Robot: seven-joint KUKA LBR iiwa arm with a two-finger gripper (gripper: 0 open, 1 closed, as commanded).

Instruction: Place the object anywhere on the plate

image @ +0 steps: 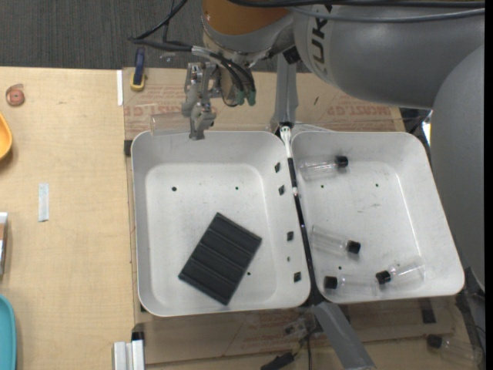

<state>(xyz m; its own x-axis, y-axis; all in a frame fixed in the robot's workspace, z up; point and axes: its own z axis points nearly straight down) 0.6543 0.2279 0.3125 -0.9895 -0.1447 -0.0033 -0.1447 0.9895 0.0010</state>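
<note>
A black ridged rectangular plate [221, 257] lies tilted in the front half of the left bin [154, 168]. The right bin [408, 168] holds several clear vials with black caps: one at the back [323, 165], one in the middle [339, 243], and two near the front [399, 273] [347, 283]. My gripper [198, 129] hangs over the back rim of the left bin, well behind the plate and left of the vials. It is too small and cluttered with cables to see whether anything sits in it.
The grey arm with its orange band [239, 6] crosses the top right. On the wooden bench to the left lie a blue clamp [139, 68], a red disc [14, 95], a small grey strip [44, 203], an orange object [4, 141] and a teal object [6, 334].
</note>
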